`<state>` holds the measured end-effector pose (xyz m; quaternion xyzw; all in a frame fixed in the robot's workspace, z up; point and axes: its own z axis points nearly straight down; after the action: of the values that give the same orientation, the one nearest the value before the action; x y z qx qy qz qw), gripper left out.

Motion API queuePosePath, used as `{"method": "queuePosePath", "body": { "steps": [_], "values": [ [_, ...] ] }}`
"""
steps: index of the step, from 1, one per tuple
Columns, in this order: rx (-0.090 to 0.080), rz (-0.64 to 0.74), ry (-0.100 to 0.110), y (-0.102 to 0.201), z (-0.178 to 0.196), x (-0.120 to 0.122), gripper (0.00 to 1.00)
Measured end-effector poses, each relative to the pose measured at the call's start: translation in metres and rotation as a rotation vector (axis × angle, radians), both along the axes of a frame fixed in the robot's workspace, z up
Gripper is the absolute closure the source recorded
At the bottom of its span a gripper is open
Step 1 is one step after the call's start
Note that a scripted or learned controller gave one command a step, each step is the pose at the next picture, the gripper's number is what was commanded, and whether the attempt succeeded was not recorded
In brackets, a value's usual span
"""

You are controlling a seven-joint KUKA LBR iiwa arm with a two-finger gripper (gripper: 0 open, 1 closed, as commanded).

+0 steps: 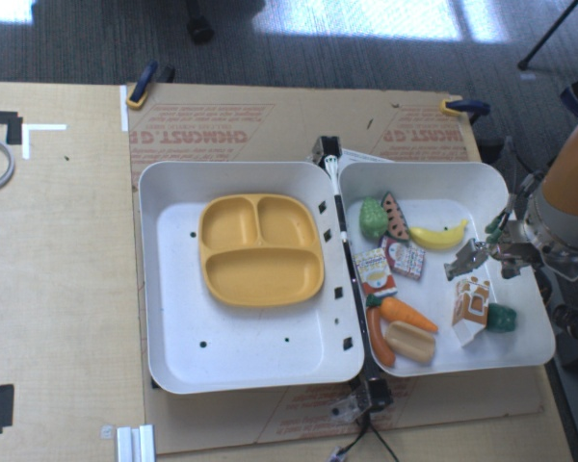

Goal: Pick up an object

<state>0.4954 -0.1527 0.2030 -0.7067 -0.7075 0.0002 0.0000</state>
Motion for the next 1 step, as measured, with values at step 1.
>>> {"method": "queuePosePath", "body": {
  "steps": [1],
  "values": [
    [-0.009,0.326,-0.013,-0.0287,-0.0913,-0.0035,0.0]
  ]
}}
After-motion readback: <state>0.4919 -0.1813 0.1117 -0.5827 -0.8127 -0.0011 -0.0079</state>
